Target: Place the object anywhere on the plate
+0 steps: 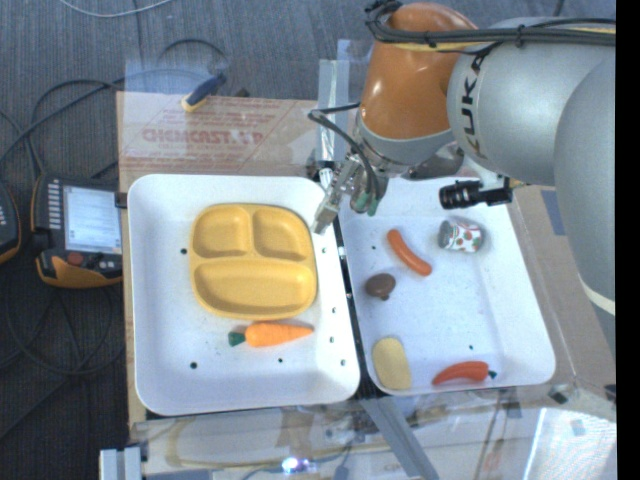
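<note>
A yellow plate (253,258) with three compartments lies in the left bin (160,368). Just below it, on the bin floor, rests an orange carrot (270,335) with a green stub. My gripper (347,206) hangs above the wall between the two bins, near the plate's upper right corner. It is open, and I see nothing between its fingers. The right bin (520,338) holds an orange sausage (410,252), a small brown lump (380,286), a crumpled white, red and green object (460,235), a pale yellow piece (391,361) and a red piece (461,373).
The big grey arm with its orange band (420,68) covers the upper right and overhangs the right bin's far edge. A handheld pendant (80,230) and cables lie on the floor to the left. A cardboard sheet (200,138) sits behind the left bin.
</note>
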`<state>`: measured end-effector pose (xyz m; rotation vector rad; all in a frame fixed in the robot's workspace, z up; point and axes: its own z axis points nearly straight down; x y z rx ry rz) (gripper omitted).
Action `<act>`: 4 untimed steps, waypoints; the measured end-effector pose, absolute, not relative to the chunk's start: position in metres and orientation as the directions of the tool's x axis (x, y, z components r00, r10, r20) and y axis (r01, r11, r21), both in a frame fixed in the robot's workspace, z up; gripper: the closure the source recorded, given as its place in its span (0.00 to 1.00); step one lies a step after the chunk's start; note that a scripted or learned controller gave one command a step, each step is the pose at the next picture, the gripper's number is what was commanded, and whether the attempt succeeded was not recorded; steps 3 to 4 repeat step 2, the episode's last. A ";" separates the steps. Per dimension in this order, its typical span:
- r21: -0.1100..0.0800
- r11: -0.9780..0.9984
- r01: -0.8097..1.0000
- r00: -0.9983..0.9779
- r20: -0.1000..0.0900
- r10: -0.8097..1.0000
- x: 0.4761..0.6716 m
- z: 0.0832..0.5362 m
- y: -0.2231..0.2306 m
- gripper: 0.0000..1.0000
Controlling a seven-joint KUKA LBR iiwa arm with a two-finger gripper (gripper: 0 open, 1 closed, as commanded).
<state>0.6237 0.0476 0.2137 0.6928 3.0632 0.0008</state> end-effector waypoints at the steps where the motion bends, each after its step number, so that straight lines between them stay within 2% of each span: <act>1: 0.000 0.901 0.433 -0.901 0.001 0.433 0.604 0.183 0.076 1.00; 2: -0.002 0.920 0.391 -0.920 -0.004 0.391 0.641 0.184 0.082 1.00; 4: -0.002 0.920 0.391 -0.920 -0.004 0.391 0.641 0.184 0.082 1.00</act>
